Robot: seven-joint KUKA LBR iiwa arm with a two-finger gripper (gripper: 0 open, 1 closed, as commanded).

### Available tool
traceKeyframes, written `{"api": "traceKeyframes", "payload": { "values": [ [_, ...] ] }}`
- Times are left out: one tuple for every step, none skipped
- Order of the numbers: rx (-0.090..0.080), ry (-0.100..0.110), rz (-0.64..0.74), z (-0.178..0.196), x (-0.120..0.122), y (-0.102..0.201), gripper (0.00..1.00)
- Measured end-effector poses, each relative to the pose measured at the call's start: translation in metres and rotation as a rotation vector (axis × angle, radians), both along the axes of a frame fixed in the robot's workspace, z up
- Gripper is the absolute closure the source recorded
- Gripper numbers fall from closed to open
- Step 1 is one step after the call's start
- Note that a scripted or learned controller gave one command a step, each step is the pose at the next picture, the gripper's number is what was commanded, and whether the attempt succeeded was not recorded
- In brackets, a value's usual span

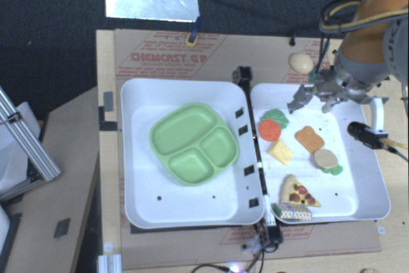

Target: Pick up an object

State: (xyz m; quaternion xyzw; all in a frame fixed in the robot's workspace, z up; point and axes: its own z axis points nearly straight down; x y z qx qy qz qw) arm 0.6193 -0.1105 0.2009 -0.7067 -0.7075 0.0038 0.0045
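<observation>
My gripper (314, 101) hangs over the far part of the right bin (364, 201), its two fingers spread open with nothing between them. Below and left of it lie a green leafy piece (276, 116) and a red tomato slice (270, 130). Nearer the front are a yellow cheese wedge (280, 151), an orange bread piece (309, 138), a tan and green sandwich piece (326, 160) and a pizza slice (298, 191). A beige egg (301, 62) rests on the bench beyond the bin.
The left bin (137, 156) holds a green divided plate (193, 143). A black divider (250, 131) with clips runs between the bins. A black cylindrical part (363, 133) of the arm juts over the right bin's right side.
</observation>
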Motion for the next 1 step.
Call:
{"api": "traceKeyframes", "payload": {
  "values": [
    [-0.001, -0.013, 0.002, 0.0086, 0.0025, 0.0002, 0.0]
  ]
}}
